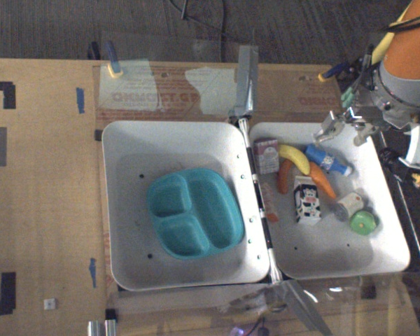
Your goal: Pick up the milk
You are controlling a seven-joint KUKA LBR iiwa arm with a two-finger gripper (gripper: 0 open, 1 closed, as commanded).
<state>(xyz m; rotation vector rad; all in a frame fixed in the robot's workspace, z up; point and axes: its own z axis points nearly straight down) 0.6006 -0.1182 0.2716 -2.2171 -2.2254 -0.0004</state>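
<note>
Right bin (385,254): milk (307,200) beside carrot (323,180) (probably).

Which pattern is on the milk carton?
The milk carton is white with black cow patches, seen in the camera view.

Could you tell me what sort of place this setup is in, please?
Probably a robotics lab bench for pick-and-place trials: two shallow white plastic bins side by side, small toy groceries such as a cow-print milk carton and a yellow plastic banana, and blue tape marks on the wooden benchtop.
</note>
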